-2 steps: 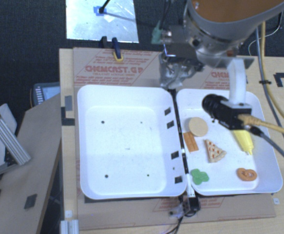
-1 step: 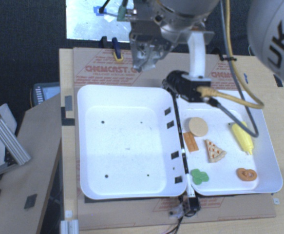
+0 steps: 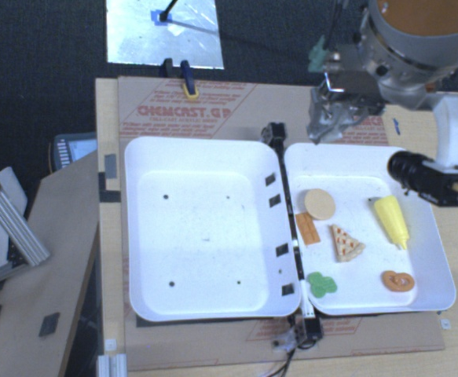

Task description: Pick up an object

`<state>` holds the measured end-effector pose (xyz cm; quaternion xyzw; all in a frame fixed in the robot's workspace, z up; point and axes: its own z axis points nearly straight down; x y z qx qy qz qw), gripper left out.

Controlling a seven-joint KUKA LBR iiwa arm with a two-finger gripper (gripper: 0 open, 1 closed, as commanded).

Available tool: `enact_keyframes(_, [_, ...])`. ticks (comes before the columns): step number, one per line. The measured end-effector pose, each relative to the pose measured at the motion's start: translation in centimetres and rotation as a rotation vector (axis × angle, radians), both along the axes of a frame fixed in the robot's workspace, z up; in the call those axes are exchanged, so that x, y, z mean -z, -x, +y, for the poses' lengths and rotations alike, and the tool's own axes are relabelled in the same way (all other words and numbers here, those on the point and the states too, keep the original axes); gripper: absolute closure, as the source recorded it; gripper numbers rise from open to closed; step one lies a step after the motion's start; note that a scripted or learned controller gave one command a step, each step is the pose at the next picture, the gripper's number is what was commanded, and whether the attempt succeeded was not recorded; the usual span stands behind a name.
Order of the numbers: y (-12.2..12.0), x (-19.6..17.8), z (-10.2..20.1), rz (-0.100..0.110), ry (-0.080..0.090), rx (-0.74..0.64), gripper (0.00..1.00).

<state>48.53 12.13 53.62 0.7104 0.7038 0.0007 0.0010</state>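
Plainly, nothing is in hand yet: the gripper [image 3: 332, 122] hangs above the back rim of the right bin [image 3: 425, 285], and from this slanted view I cannot tell how it is set, wide or narrow. The candidates all lie in that bin: a round tan disc [image 3: 320, 204], an orange block [image 3: 307, 229] just beside the bin's left wall, a pizza slice [image 3: 345, 243], a yellow bottle [image 3: 392, 220], a green piece [image 3: 321, 284] near the front corner, and a small pretzel [image 3: 398, 281]. The left bin [image 3: 134, 210] carries none of them. The main risk, as I judge it, is a closing on air: most of the pieces look flat and low, so a descent that stops short would slide over them. The block and green piece sit near walls, which could foul a finger. The disc and pizza slice lie near one another, so a poorly centred drop might nudge both.
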Motion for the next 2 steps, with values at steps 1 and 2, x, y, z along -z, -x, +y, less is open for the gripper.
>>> enact_keyframes(1, [-0.1,5.3,1.0,0.002,0.000,-0.011,1.00])
enact_keyframes(2, [-2.7,-0.2,4.3,-0.005,-0.003,-0.014,1.00])
